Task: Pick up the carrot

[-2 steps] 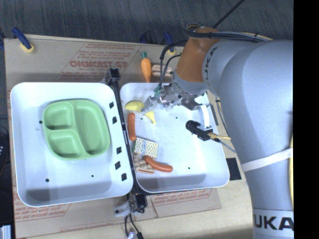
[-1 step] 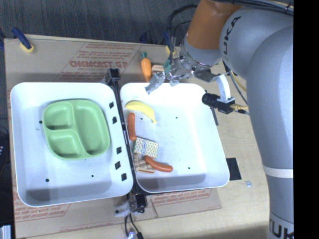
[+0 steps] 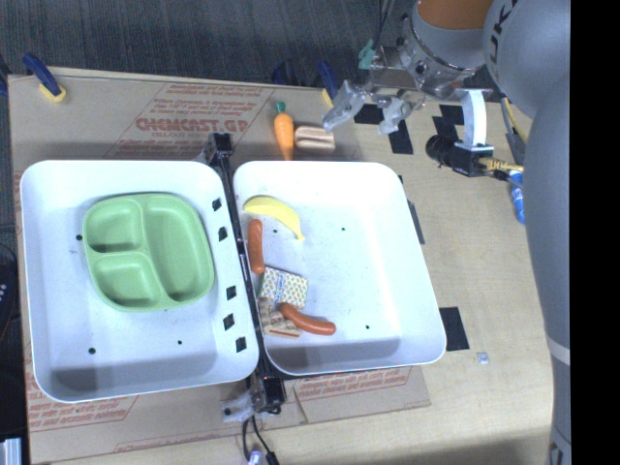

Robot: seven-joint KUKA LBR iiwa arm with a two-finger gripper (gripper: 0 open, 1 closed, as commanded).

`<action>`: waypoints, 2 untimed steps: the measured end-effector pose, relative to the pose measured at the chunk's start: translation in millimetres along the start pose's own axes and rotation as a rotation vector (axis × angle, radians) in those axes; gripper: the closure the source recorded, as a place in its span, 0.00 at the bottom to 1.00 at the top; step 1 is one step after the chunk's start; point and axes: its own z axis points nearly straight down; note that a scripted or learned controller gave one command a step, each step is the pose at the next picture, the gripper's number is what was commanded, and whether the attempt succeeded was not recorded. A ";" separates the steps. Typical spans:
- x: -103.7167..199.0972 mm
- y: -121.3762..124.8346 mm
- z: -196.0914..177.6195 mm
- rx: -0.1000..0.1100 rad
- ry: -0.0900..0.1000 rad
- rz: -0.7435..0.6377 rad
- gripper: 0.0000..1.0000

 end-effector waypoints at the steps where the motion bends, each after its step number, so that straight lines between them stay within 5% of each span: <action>1: 34.7 -0.8 93.0 0.004 0.002 0.212 0.00; 2: 16.9 -0.6 156.1 0.006 0.001 0.782 0.00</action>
